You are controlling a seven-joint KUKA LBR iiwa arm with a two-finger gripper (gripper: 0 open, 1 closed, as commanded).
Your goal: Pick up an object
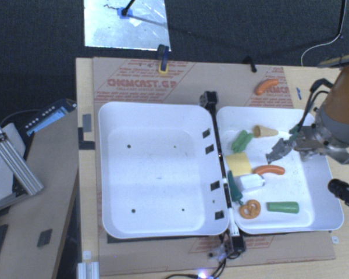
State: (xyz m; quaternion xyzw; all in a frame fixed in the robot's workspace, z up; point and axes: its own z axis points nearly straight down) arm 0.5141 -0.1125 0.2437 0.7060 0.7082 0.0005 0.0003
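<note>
The right bin (320,214) holds several toy foods. An orange sausage (269,170) lies near its middle, with a yellow block (239,164) and a white piece (250,182) to its left. A green pod (241,140) and a cream cone (265,131) lie toward the back. A pretzel (250,208) and a green cylinder (282,207) rest near the front. My gripper (277,151) hangs over the bin's right half, just above and right of the sausage. Its dark fingers point left and stand slightly apart, with nothing between them.
The left bin (157,167) sits beside the right one. Another orange sausage (267,86) lies on the cardboard behind the right bin. A yellow-and-blue clamp (163,59) stands at the bench's back edge. Black clips line the seam between the bins.
</note>
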